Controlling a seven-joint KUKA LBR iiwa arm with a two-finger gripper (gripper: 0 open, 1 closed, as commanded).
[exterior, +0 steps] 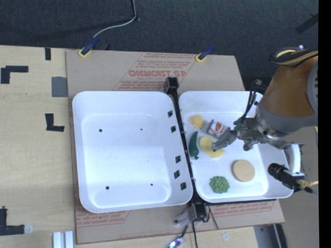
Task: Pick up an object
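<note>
Gripper (pixel 221 140) is down in the right bin (pixel 258 190) from where I'm watching, tip sitting right over the pale yellow piece (pixel 209 146) near the bin's left side. That's my best guess for the target, since the task just says grab an object. I honestly can't tell how the gripper is set or whether it has anything; the tip is a small grey blur on top of the yellow, and nothing visibly hangs from it.

Other stuff in that bin: a dark green curved thing (pixel 193 144) just beside the yellow piece along the divider, a smaller yellow lump (pixel 196 121) further back, a red and white item (pixel 214 126) next to that, a round tan disc (pixel 243 170) toward the front, and a bumpy green ball (pixel 219 184) at the front edge. The left bin (pixel 83 138) isn't involved.

Progress-wise, I'd call this the reach or grasp step. The arm is at the object, but the yellow piece looks like it's lying on the bin floor, so nothing's picked yet. Left to do: get a solid hold and lift clear. The green thing being so close could get in the way.
</note>
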